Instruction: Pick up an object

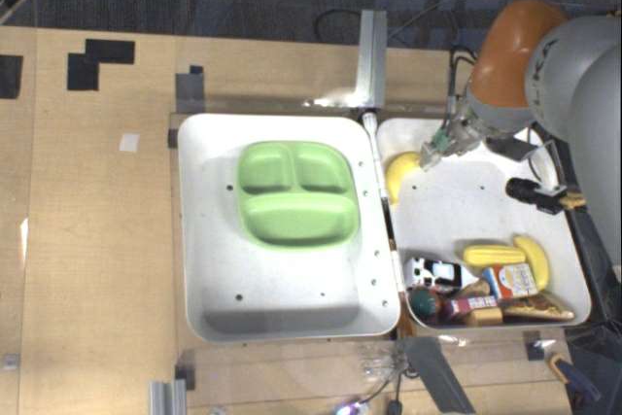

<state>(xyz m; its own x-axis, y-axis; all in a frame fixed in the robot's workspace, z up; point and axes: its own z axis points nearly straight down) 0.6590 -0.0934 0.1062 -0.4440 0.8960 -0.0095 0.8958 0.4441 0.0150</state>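
A round yellow object (pixel 398 176) lies against the left wall of the right bin (pixel 486 190), near its back. My gripper (pixel 429 157) points down and to the left from the grey arm with the orange band (pixel 510 53). Its tip is at the yellow object's upper right edge, touching or almost touching it. A green divided plate (pixel 296 192) lies flat in the left bin (pixel 209 296).
Several items crowd the right bin's front edge: a banana (pixel 534 259), a yellow oblong piece (pixel 492 255), a small carton (pixel 512 281), a black-and-white item (pixel 432 272), a green ball (pixel 422 304) and a dark bar (pixel 533 310). A metal post (pixel 372 53) stands behind the bins.
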